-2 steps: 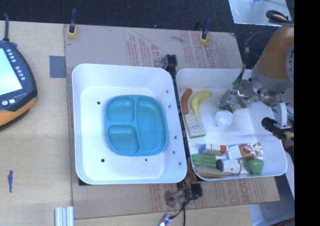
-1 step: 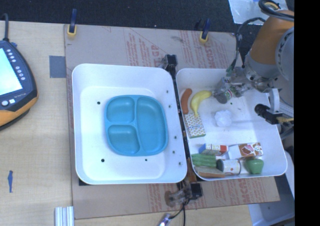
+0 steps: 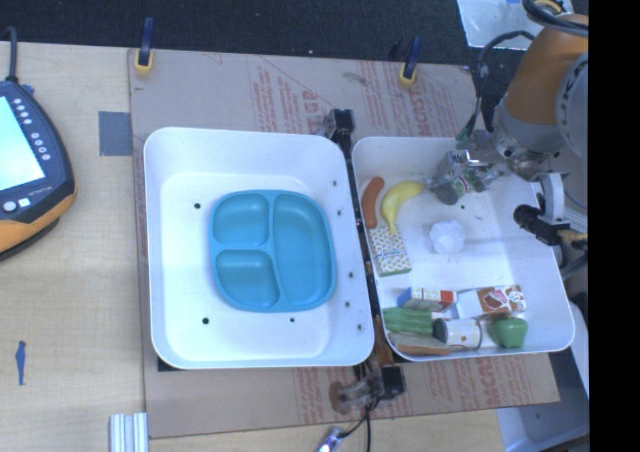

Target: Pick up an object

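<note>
My gripper (image 3: 453,182) hangs over the far part of the right bin (image 3: 540,270), reaching in from the right. A yellow banana (image 3: 399,202) lies just to its left, with a reddish sausage (image 3: 371,198) beside that. A pale, clear lump (image 3: 447,236) sits a little in front of the gripper. Nothing is visibly in the gripper's hold. Along the bin's near edge lie a green vegetable (image 3: 411,320), small printed boxes (image 3: 497,300) and a green apple-like fruit (image 3: 510,331).
A patterned flat packet (image 3: 388,250) lies by the right bin's left wall. The left bin (image 3: 170,240) holds a blue divided plate (image 3: 272,249). A teach pendant (image 3: 28,165) rests at the far left of the bench. Clamps (image 3: 408,60) stand behind the bins.
</note>
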You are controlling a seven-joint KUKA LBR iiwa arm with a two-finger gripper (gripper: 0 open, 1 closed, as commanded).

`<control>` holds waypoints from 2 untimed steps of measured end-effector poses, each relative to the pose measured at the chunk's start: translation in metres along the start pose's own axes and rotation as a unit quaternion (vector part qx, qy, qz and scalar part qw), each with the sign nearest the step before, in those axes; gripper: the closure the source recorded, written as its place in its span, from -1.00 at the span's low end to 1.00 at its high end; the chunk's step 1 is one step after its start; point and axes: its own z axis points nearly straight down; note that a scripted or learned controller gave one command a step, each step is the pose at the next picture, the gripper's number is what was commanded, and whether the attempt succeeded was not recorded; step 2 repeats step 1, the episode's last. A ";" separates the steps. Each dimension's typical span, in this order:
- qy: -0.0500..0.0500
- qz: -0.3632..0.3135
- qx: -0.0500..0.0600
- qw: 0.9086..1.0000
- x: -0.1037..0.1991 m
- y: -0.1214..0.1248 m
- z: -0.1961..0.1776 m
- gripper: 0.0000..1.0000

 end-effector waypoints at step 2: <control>0.000 0.000 0.001 1.000 -0.001 0.000 -0.010 1.00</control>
